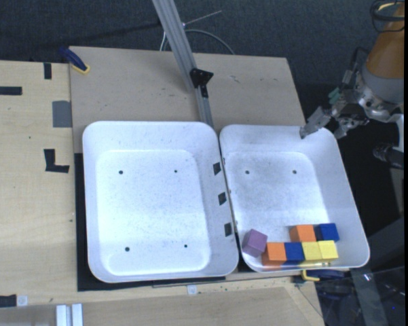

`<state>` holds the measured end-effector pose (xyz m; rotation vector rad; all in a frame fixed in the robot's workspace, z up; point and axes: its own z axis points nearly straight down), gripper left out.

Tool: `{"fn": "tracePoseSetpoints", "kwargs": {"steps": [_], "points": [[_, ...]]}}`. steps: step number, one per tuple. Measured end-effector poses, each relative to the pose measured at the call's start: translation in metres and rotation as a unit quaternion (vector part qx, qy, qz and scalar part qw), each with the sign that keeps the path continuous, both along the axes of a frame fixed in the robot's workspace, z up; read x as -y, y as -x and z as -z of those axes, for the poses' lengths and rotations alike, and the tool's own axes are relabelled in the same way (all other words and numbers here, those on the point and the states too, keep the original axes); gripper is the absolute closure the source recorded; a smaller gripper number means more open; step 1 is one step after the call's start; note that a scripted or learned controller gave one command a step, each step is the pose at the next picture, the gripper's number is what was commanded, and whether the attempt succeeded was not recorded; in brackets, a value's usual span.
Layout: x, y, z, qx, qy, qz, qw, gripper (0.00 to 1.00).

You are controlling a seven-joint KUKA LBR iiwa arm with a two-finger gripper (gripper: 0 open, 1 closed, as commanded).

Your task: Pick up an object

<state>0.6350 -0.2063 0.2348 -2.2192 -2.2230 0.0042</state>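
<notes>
Matte cubes [295,244] in smooth bin [339,175]

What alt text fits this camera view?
The gripper hovers at the far right corner of the right bin, far from the coloured blocks and purple block clustered along its near edge. The left bin lies alongside.

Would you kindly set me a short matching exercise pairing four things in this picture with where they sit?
Things:
1. purple block
2. claw
3. blue clip
4. black clamp

Places:
A. on the slanted metal bar behind the bins
B. over the right bin's far right corner
C. far left of the bench
D. near the right bin's front left corner

Pairs: 1-D, 2-B, 3-C, 4-A
</notes>
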Motion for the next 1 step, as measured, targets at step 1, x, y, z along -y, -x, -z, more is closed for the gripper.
{"fn": "tracePoseSetpoints", "kwargs": {"steps": [1], "points": [[-0.0811,-0.0345,0.0473,-0.001,-0.0024,-0.004,1.0000,0.00]]}}
